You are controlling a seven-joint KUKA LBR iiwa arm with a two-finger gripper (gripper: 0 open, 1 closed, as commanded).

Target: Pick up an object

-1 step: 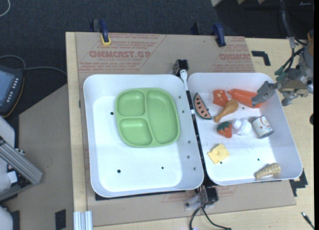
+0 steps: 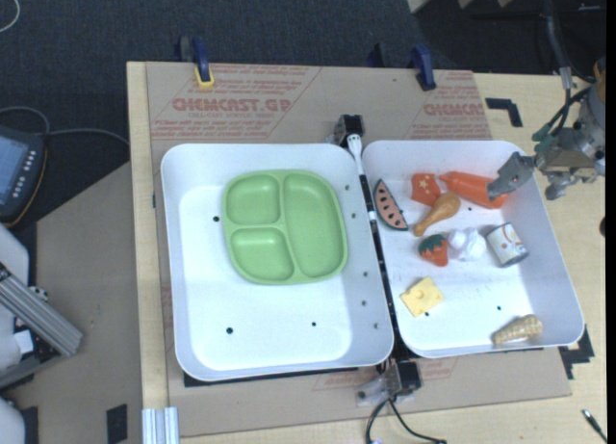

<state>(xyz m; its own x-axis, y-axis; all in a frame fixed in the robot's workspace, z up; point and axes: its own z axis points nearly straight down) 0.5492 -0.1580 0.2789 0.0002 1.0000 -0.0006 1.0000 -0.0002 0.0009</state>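
Looking down at the bench: two shallow white bins sit side by side on a brown board.
Left bin (image 2: 192, 269): holds a green divided plate (image 2: 286, 226), lying flat toward the far side.
Right bin (image 2: 549, 269): holds all the small toys, and I place each against the yellow cheese wedge (image 2: 422, 298).
Far-left of the cheese: a watermelon slice (image 2: 389, 205) beside the bin's left wall.
Beyond the cheese: a drumstick (image 2: 438, 213), a red piece (image 2: 424, 187), an orange carrot (image 2: 472, 186).
Just past the cheese: a strawberry (image 2: 434, 248) touching a white lump (image 2: 468, 245).
Right of the cheese: a small can (image 2: 504, 244) on its side.
Near-right of the cheese: an ice-cream cone (image 2: 517, 331) by the near rim.
Gripper (image 2: 525, 177): over the bin's far right, by the carrot's tip; one dark finger (image 2: 507, 177) shows, and I cannot tell whether it is spread or clenched.
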